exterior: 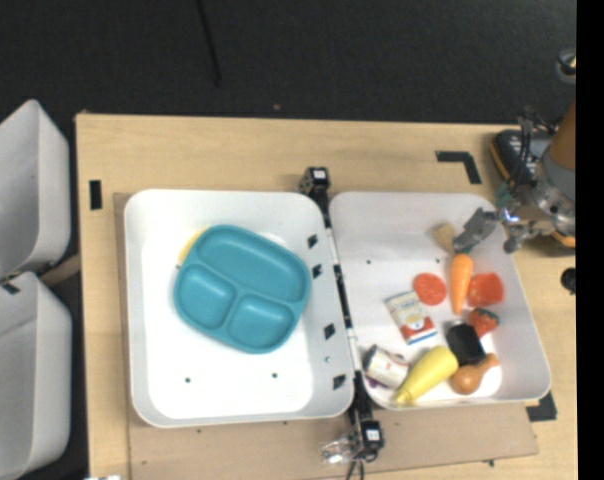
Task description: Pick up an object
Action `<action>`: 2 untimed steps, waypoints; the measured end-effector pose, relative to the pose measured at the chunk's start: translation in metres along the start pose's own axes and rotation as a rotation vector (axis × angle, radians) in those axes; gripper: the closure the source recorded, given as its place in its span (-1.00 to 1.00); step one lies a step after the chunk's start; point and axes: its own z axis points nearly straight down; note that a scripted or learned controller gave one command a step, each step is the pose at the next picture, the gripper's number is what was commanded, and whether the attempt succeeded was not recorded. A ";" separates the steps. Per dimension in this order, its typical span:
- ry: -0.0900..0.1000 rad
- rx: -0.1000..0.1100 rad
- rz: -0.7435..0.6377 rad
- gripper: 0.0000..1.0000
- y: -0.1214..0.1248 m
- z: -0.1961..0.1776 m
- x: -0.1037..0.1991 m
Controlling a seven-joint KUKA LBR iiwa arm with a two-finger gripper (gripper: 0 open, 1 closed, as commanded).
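The gripper (pixel 490 222) hung over the right bin (pixel 382 230) with its fingers apart, holding nothing; the toy carrot (pixel 461 281) lay unpicked; the grasp remained to do.

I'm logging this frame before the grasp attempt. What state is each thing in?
Gripper: over the right bin's far side, holding nothing visible.
Carrot: lying flat, lengthwise, untouched.
Blue tray: flat in the left bin, open side up.
Yellow corn: lying tilted near the right bin's front wall.
Small carton: lying flat.
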 end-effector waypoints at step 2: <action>0.001 0.001 0.003 -1.00 -0.004 0.105 0.005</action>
